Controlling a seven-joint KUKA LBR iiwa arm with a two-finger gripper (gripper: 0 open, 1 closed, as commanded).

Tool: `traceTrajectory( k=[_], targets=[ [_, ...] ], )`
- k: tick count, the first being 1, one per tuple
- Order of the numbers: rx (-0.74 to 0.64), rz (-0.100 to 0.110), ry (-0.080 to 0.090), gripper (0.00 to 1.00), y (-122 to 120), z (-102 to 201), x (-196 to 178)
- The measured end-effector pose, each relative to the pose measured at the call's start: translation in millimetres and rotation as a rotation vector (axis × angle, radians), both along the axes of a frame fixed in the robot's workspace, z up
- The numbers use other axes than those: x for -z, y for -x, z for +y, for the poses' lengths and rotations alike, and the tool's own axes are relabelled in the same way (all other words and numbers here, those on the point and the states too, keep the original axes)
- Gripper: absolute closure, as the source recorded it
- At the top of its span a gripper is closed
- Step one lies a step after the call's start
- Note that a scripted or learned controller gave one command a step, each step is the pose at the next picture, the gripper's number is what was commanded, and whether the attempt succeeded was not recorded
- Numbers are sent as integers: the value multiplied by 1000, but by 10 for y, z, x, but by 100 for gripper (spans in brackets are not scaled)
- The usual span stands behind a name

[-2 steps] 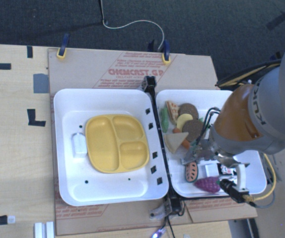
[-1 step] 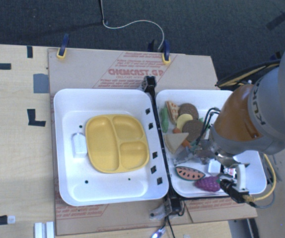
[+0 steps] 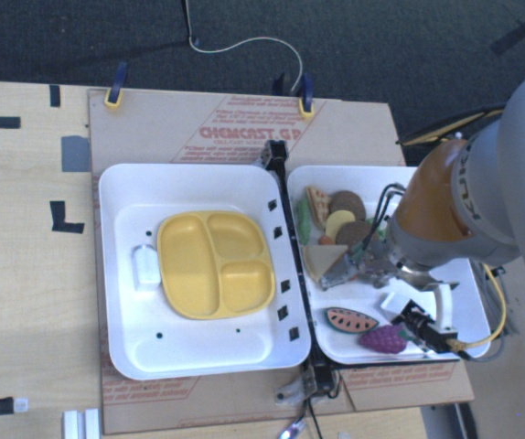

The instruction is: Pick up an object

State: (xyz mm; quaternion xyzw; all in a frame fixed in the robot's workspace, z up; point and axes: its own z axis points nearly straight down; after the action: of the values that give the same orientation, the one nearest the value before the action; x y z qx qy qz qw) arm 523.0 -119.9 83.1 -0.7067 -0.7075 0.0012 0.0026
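Observation:
My gripper (image 3: 340,271) reaches into the right bin (image 3: 468,286) from the right, low over a tan wedge-shaped piece (image 3: 318,259) near the bin's left wall. Just behind it lie a brown round disc (image 3: 354,234), a yellow disc (image 3: 340,219), a darker brown disc (image 3: 346,204), a waffle-like strip (image 3: 316,198) and a green piece (image 3: 303,219). A watermelon slice (image 3: 352,319) and a purple grape bunch (image 3: 383,339) lie at the bin's front, apart from the gripper.
The left bin (image 3: 121,208) holds a yellow divided plate (image 3: 215,263) and a small white block (image 3: 145,265) beside it. A black divider (image 3: 288,245) with clips runs between the bins. The arm's orange band (image 3: 432,199) hangs over the right bin.

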Motion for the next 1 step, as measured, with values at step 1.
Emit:
traceTrajectory(
  k=[1],
  targets=[
    [3,-4,3,0,406,-291,-14]
  ],
)
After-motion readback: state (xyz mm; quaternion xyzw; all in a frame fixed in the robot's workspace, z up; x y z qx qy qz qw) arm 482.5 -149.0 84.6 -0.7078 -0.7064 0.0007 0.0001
